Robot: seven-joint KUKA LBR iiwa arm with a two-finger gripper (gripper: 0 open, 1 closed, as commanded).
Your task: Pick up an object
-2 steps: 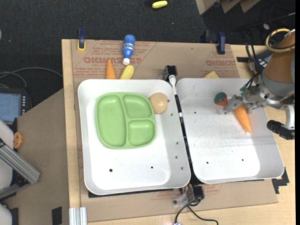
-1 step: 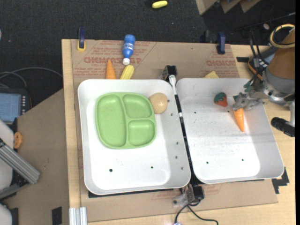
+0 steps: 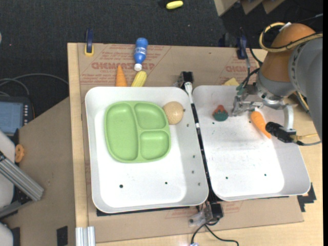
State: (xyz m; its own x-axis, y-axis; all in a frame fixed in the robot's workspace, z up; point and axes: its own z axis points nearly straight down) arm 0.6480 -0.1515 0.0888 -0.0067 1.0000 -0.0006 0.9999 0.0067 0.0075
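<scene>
In the right bin (image 3: 256, 178), near its far edge, lies a small green and red toy (image 3: 220, 114). An orange carrot (image 3: 259, 122) rests a little to its right. My gripper (image 3: 240, 105) hangs low over the far part of this bin, between the two, just right of the green and red toy and up-left of the carrot. Nothing visible is held in it. The left bin (image 3: 143, 188) holds a green divided plate (image 3: 137, 131) and a tan round object (image 3: 173, 112) at the plate's far right corner.
Behind the left bin, on the cardboard, lie a blue and white bottle (image 3: 140, 53), an orange carrot-like toy (image 3: 120, 76) and a yellow piece (image 3: 139, 78). The arm (image 3: 287, 60) and its cables crowd the right bin's far right corner.
</scene>
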